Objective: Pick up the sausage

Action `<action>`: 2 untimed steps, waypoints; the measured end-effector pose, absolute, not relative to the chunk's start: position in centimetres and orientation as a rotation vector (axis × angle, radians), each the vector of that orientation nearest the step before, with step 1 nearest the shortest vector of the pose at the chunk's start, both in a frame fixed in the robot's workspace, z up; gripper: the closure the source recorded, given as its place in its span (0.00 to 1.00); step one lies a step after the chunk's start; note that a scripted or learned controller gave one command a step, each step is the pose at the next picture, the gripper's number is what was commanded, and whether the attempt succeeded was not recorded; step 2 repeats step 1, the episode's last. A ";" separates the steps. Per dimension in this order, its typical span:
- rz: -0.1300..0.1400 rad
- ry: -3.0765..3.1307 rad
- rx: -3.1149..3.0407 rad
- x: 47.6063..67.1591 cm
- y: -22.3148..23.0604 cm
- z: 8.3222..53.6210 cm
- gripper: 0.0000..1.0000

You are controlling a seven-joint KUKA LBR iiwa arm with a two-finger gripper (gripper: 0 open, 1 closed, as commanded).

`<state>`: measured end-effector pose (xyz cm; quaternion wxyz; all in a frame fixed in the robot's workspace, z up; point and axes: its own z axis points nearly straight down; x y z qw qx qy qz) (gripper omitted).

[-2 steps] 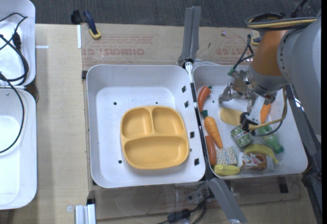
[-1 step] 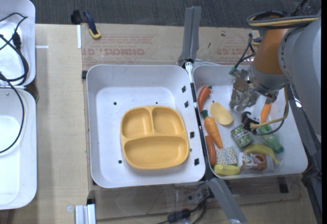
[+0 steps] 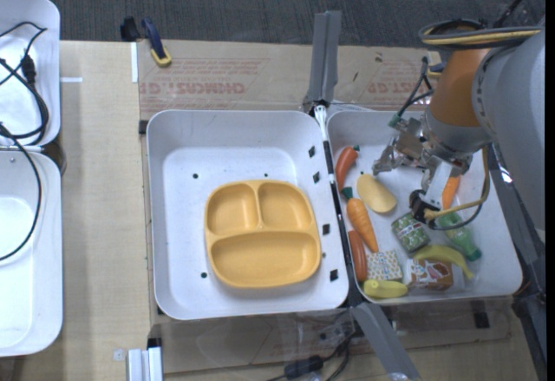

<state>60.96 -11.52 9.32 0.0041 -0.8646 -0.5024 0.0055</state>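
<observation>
Over the right bin [image 3: 507,271], fingers [image 3: 427,197]: whether spread or pressed together cannot be told. Carrot [image 3: 449,190] just beside them. Sausage [image 3: 345,165]: far left edge of same bin, well apart from fingers. Left bin [image 3: 173,223]: yellow divided plate [image 3: 261,233].

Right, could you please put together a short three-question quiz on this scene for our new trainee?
1. True or false: the yellow divided plate lies in the right bin.
2. Which lies nearest the divider between the bins? A) banana B) sausage C) green bottle
3. Fill in: the gripper hovers over the ___ bin.

Key: 1. False, it lies in the left bin. 2. B. 3. Right.
</observation>
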 end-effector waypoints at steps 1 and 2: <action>0.010 -1.299 -2.857 65.8 -12.7 9.1 0.00; 0.010 -1.299 -2.857 65.8 -12.7 9.1 0.00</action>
